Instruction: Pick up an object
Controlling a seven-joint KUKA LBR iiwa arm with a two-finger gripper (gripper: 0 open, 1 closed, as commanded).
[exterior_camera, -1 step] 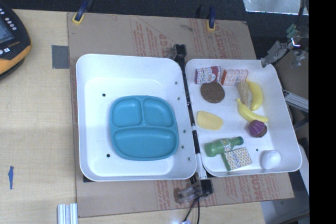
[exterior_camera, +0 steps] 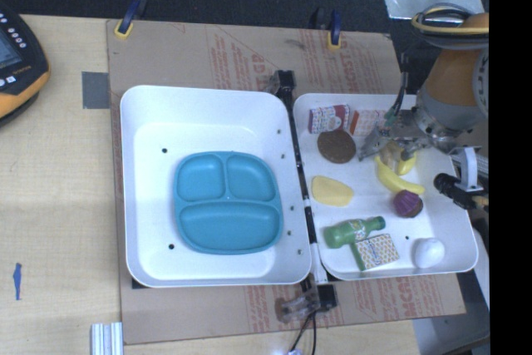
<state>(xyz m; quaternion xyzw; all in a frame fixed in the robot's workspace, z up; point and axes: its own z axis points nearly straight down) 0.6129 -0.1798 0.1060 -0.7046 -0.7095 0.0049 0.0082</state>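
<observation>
**Supervisor:** What's crowding the right bin (exterior_camera: 465,258)?

**Me:** Plenty. From my feed, a brown round disc (exterior_camera: 337,146) sits near the bin's far edge with a small red-and-white carton (exterior_camera: 328,118) just behind it. A pale yellow lump (exterior_camera: 332,190) lies by the left wall, a green bottle (exterior_camera: 352,231) on its side nearer me, touching a patterned card (exterior_camera: 376,250). A white ball (exterior_camera: 429,252) rests in the near right corner and a purple round piece (exterior_camera: 407,203) is just beside the banana (exterior_camera: 394,175). The left bin (exterior_camera: 141,179) carries a blue divided plate (exterior_camera: 227,201).

**Supervisor:** And the tool?

**Me:** The tool (exterior_camera: 397,142) is down over the far middle of the right bin, directly above the banana's upper end, between the disc and the arm's wrist (exterior_camera: 453,100). I cannot tell whether it is released or clenched; the metal parts blur together.

**Supervisor:** The banana itself?

**Me:** Yellow, curved, lying flat, its top end hidden under the tool.
</observation>
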